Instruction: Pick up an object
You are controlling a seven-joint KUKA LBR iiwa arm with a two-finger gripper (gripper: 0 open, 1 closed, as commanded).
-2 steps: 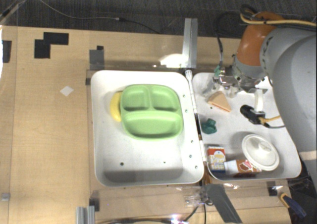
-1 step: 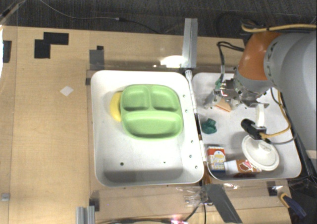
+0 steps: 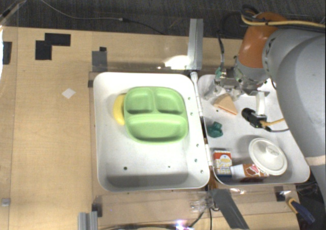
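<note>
Gripper (image 3: 227, 87) hovered over the tan wedge (image 3: 225, 104); finger state could not be told.
The wedge, up-left of the white bowl (image 3: 267, 155), looked light and stiff; its flat sides seemed the best hold.

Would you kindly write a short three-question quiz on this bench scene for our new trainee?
1. True or false: the green tray lies in the left bin.
2. Which thing peeks out from under the tray's left edge? A) yellow piece B) white bowl C) tan wedge
3. Fill in: the gripper is over the ____ bin, near the tan wedge.

Key: 1 true; 2 A; 3 right.
</note>
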